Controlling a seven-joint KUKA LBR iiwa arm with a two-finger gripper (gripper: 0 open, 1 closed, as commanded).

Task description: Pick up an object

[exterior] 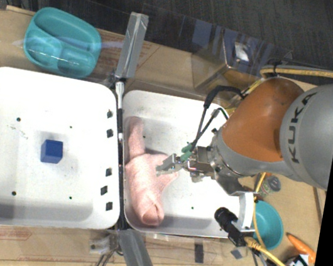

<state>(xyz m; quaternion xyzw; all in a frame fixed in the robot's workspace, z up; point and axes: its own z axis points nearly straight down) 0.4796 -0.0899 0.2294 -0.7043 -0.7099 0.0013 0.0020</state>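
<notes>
Directly under pincer (170, 164): pink cloth (142, 182).

We've got just the one camera here, fixed up above the bench (167, 59) and looking down at a slant, so both the left bin (1, 132) and the right bin (170, 114) fit in frame side by side. It's far enough back that we also catch some dark floor along the top edge, and the arm (282, 127) comes in from the right.
</notes>
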